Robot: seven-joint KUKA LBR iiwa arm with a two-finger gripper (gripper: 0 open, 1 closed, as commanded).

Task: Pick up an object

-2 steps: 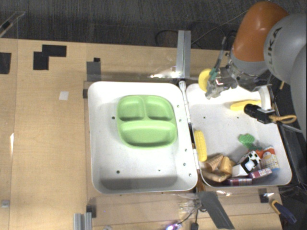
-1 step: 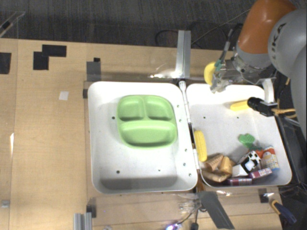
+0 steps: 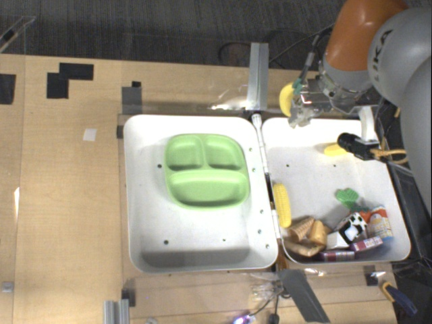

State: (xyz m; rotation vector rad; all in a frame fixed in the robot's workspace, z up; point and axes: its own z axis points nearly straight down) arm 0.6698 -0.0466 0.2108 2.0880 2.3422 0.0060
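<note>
- a pale wooden bench (image 3: 67,201) carries two shallow white bins side by side. dark carpet (image 3: 135,12) lies beyond its far edge, and black patches (image 3: 67,78) and a small white square (image 3: 90,135) sit toward its far left corner.
- the left bin (image 3: 145,241), as the camera sees it, holds a green divided plate (image 3: 204,169) lying flat near its middle. bare white floor shows along the bin's near wall.
- the grey arm (image 3: 398,52), with an orange band (image 3: 361,25) above the wrist, reaches in from the view's right. its pincer (image 3: 300,117) hangs over the far left corner of the right bin (image 3: 304,160); whether it is released or clenched cannot be told.
- a round yellow thing (image 3: 287,98) shows just beside the pincer at that bin's far rim; whether it is held cannot be told.
- a second yellow piece (image 3: 333,150) lies near the far wall, toward the bin's right side.
- a corn cob (image 3: 282,204) lies along the right bin's left wall, and brown lumps (image 3: 307,235) fill the near left corner.
- toward the near right corner, a small green thing (image 3: 347,196), a black-and-white thing (image 3: 352,229), a red-and-white bottle (image 3: 376,223) and a dark red tube (image 3: 368,244) crowd together. their labels are too small to read.
- the middle of the right bin's floor lies open, and a metal post (image 3: 258,73) stands at the bench's far side between the bins.
</note>
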